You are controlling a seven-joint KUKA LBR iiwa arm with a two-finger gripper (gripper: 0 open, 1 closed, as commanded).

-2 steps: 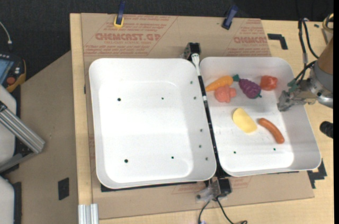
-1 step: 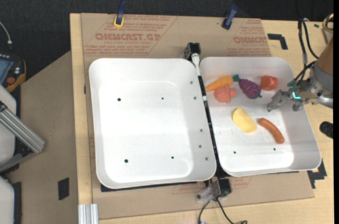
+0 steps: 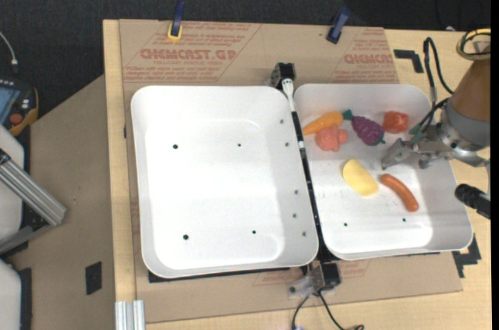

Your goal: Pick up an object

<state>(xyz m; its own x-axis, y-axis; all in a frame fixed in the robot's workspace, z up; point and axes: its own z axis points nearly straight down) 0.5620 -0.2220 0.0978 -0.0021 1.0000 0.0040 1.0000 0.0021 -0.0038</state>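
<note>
1. Six toys I see in the right bin [image 3: 444,239]; the yellow one [image 3: 360,178] lies centre.
2. My gripper [image 3: 395,155] hovers just right of it, above the sausage [image 3: 400,192].
3. Fingers look spread, pinching nothing.

The arm [image 3: 474,98] is cut off by the right edge, only its wrist end in view. The gripper [image 3: 405,151] is small and blurred, so its fingers cannot be read. At the left edge, a blue-screened device [image 3: 14,104] is cropped
</note>
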